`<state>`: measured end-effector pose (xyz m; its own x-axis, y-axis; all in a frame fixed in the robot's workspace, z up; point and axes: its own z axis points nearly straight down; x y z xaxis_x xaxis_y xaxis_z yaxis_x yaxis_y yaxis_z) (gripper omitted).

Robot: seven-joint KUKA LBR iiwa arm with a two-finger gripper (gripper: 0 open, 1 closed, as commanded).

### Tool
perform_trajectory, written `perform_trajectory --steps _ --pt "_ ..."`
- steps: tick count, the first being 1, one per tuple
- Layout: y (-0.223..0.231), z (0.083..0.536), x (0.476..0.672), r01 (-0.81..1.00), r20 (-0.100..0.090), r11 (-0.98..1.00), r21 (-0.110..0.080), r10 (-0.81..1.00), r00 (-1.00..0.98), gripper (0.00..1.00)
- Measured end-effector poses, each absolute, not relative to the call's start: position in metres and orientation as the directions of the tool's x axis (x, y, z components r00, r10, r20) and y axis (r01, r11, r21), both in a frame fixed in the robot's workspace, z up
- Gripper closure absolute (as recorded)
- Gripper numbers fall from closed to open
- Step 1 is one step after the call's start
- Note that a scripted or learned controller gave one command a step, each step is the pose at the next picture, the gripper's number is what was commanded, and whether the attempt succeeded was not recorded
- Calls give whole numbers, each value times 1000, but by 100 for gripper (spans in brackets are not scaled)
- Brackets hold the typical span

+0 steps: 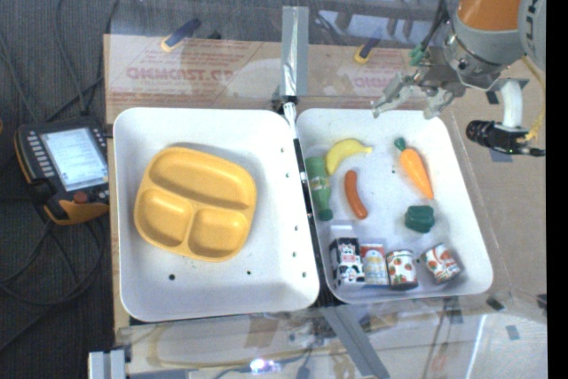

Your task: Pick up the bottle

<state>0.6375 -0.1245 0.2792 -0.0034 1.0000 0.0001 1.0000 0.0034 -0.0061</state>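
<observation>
One green bottle (319, 187) lying flat against right bin's (470, 217) left wall. Looks light, rigid, slick plastic; best pinched across the middle. Gripper (410, 98) spread wide, hovering well apart.

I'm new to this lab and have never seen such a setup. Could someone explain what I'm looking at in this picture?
One camera looks down at a slant on a bench with two shallow white bins. The grey and orange thing at the upper right is a robot arm; its gripper, two open fingers holding nothing, hovers over the far edge of the right bin. The left bin holds a yellow divided tray. The right bin holds toy food: a green bottle against its left wall, a banana, a sausage, a carrot, a green pepper and a row of small cans and cartons. The arm's job is to pick up the bottle.
</observation>
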Motion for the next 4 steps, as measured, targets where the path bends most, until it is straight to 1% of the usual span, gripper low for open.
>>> perform_trajectory --steps 1,2,3,4 --pt "-86 179 619 909 -3 -417 -8 909 417 0" --pt "-108 89 562 991 -2 -135 10 991 135 0" --pt "-99 88 592 944 -2 -329 6 944 329 0" --pt "-182 88 632 773 9 -635 -3 773 635 0"
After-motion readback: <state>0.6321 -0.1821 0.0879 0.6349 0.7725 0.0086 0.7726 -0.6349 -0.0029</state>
